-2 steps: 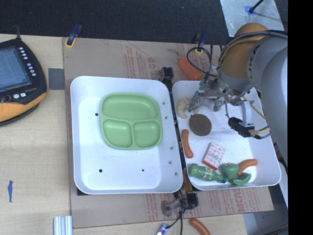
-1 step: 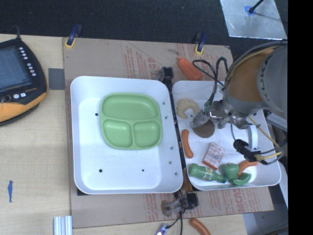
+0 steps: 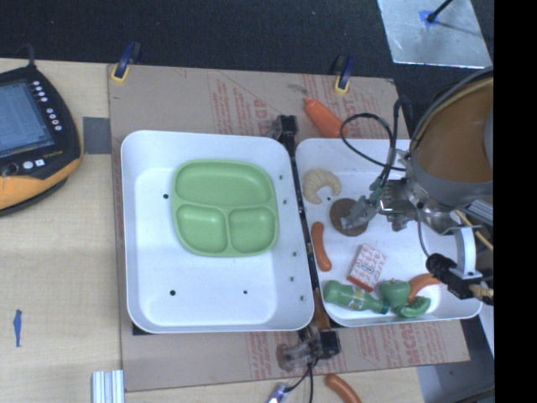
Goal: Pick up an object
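Your gripper [image 3: 359, 217] sits at a brown disc [image 3: 342, 215] in the right bin [image 3: 336, 154]; finger spread unclear. Centre it before closing.

The left bin [image 3: 143, 250] offers wide bare floor along its bottom and left sides; only the green divided plate [image 3: 225, 206] takes up its upper middle. The right bin [image 3: 336, 154] is crowded. A croissant [image 3: 321, 183] and a brown disc [image 3: 346, 215] sit in its upper left, a sausage [image 3: 320, 246] lies along its left wall, a small box [image 3: 367, 265] sits mid-floor, and a green bottle [image 3: 357, 297] and green toy [image 3: 403, 299] line its lower edge. The arm [image 3: 449, 145] and its cable [image 3: 369, 133] cover the bin's right side. Open floor remains between sausage and box.
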